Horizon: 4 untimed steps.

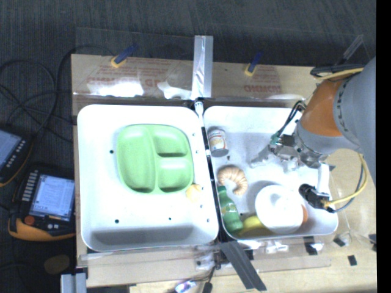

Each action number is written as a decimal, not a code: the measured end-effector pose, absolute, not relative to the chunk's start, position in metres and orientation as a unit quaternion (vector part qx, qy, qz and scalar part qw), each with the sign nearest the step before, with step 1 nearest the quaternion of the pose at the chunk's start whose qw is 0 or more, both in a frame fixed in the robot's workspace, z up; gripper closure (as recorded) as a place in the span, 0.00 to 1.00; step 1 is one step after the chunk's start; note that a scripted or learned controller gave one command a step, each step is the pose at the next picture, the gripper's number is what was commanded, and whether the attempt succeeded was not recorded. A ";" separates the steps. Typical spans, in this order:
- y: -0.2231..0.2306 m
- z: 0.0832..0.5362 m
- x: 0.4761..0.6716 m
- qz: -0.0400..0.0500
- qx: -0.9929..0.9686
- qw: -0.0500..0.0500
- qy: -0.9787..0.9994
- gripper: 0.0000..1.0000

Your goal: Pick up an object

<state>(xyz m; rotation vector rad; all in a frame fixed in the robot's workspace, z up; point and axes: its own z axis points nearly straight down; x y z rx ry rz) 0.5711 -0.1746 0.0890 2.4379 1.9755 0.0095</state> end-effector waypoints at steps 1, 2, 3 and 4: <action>-0.189 0.158 0.559 -0.003 0.813 -0.001 0.582 0.00; -0.131 0.089 0.574 0.000 0.774 0.004 0.633 0.00; -0.109 0.089 0.612 0.001 0.625 0.006 0.781 0.00; -0.121 0.091 0.665 -0.007 0.286 -0.009 0.958 0.00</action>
